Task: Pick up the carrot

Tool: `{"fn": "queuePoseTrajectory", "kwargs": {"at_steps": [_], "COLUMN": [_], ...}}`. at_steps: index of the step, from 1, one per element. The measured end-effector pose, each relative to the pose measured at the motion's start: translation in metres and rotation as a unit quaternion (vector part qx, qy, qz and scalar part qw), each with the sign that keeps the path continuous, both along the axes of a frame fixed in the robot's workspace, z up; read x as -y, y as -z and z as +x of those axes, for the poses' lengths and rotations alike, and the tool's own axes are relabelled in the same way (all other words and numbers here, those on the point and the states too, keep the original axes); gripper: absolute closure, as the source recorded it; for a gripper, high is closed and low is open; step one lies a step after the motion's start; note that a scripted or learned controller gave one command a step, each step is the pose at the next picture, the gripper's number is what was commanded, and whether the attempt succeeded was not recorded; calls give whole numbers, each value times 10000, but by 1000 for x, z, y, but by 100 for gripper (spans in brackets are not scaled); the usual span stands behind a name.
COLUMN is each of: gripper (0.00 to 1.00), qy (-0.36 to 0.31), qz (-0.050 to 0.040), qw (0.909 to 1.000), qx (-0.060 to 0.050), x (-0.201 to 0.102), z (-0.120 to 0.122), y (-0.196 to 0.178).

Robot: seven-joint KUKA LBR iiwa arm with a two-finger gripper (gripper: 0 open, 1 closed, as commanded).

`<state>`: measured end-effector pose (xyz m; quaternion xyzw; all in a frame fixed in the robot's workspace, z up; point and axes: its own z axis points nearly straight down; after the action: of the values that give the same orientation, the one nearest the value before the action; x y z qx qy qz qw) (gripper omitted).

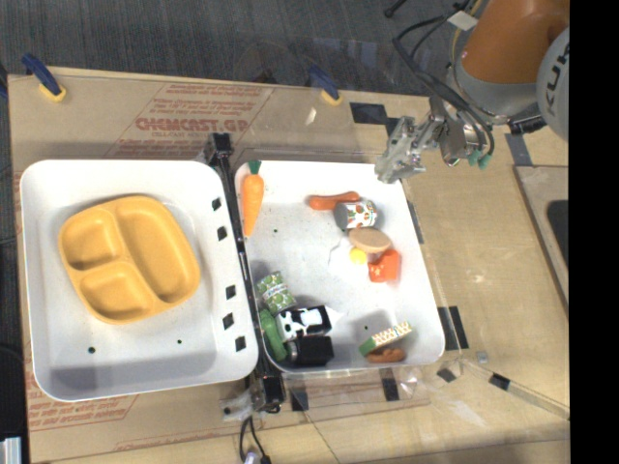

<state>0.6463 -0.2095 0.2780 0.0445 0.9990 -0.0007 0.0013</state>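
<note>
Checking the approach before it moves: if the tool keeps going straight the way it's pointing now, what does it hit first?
The tool points down and leftward over the right bin's top right corner. Going straight on, it would likely meet the bin's rim or bare floor there, possibly the sausage, not the carrot. Depth is unclear.

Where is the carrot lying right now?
The carrot lies in the right bin's far-left corner, against the wall beside the left bin.

The grey arm with the orange band (513, 22) reaches in from the upper right, and its metal two-finger gripper (395, 165) points down and to the left, with nothing visible between its fingers.
</note>
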Motion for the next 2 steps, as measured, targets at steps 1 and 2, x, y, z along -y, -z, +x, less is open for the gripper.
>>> {"fn": "queuePoseTrajectory", "kwargs": {"at_steps": [1, 2], "gripper": [100, 100], "qy": [-455, -622], "qz": [-10, -13], "qw": [9990, 9981], "qx": [32, 41], "x": [-2, -2], "z": [9, 13], "y": [-3, -4]}}
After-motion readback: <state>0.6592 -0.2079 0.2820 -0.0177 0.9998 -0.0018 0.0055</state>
